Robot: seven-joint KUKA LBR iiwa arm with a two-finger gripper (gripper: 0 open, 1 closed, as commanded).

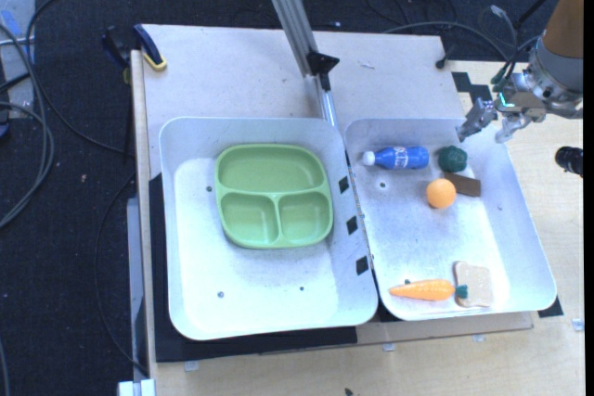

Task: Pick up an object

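Camera view from above, at a slant: the likeliest thing to pick is the dark green round object [452,158], near the far right corner of the right bin [520,218]. It touches a small brown block [465,186] on its near side. It looks like a small toy food piece, probably light and stiff, with a smooth curved skin that could slip; a grip across its widest part, from above, seems best.

All other places are given from this green object. Just to its left lies a blue bottle [401,159] with a white cap, on its side. Just nearer the camera and slightly left sits an orange ball [441,193], beside the brown block. Well nearer the camera, along the bin's front edge, lie a toy carrot [423,291] and a toast-like slice [474,284], touching at the carrot's green end.

Above and to the right, near but not touching, hangs the end effector [493,119], over the bin's far right rim. Its two fingers appear spread apart with nothing between them.

Far to the left, in the left bin [186,292], rests a green divided plate [275,196]. Both bins sit on a pale surface [232,70].
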